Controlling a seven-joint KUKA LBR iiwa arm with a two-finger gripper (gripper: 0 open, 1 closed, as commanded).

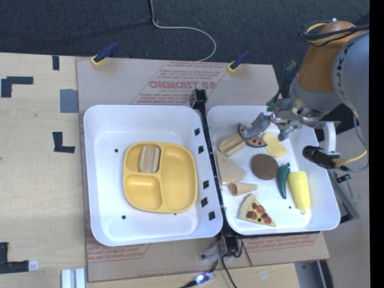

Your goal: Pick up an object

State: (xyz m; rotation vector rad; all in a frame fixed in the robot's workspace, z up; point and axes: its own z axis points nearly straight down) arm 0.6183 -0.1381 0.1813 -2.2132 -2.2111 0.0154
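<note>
Two shallow white bins sit side by side on a bench, seen from above. The left bin [102,131] holds a yellow divided plate [161,177] with a small tan piece in one compartment. The right bin [324,218] holds toy food: a watermelon slice [252,138], a bread stick [231,144], a brown cookie [264,167], a pale yellow piece [275,145], a green pepper [282,181], a corn cob [299,190], a cone [242,188] and a pizza slice [257,211]. The gripper [273,126] hangs over the far end of the right bin, just above the watermelon slice and the pale piece, its two fingers spread apart with nothing between them. This looks like the approach before a grasp. The next move likely calls for lowering straight onto one piece and closing without nudging its close neighbours.
</note>
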